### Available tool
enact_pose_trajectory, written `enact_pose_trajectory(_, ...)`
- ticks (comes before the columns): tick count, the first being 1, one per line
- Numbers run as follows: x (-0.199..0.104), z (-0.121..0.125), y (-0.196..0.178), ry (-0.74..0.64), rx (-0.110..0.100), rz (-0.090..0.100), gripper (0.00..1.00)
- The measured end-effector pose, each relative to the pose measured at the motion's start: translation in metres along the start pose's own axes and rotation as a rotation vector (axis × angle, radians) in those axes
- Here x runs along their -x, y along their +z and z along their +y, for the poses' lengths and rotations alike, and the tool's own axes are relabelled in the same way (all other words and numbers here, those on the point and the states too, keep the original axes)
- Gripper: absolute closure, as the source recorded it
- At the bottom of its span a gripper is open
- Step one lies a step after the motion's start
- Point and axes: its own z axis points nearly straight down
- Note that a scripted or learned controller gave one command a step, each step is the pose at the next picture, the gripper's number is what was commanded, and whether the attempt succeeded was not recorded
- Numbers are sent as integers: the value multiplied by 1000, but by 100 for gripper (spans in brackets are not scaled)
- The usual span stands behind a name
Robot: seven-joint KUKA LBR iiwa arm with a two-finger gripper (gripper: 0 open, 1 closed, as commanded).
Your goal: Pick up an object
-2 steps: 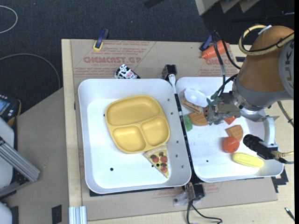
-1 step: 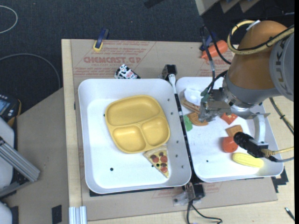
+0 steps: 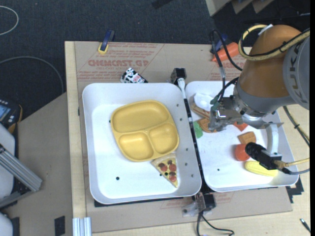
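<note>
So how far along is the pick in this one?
Nothing looks lifted yet. The gripper is down in the right bin, over the toys near its left wall. The pizza slice and yellow divided plate lie in the left bin. Grasp and lift remain.

We see a robotics lab: a cardboard-topped bench (image 3: 147, 58) with clamps (image 3: 105, 42), two white bins (image 3: 93, 132), loose cables (image 3: 206, 225) and dark carpet (image 3: 49, 14).

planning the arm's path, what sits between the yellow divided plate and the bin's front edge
In the camera view, a toy pizza slice lies on the left bin's floor between the yellow divided plate and the bin's front edge, its wide end against the plate's rim.
</note>
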Motion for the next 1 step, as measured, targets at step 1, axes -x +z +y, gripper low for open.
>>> enact_pose_trajectory(1,-4,1,9,0,-2,0,100)
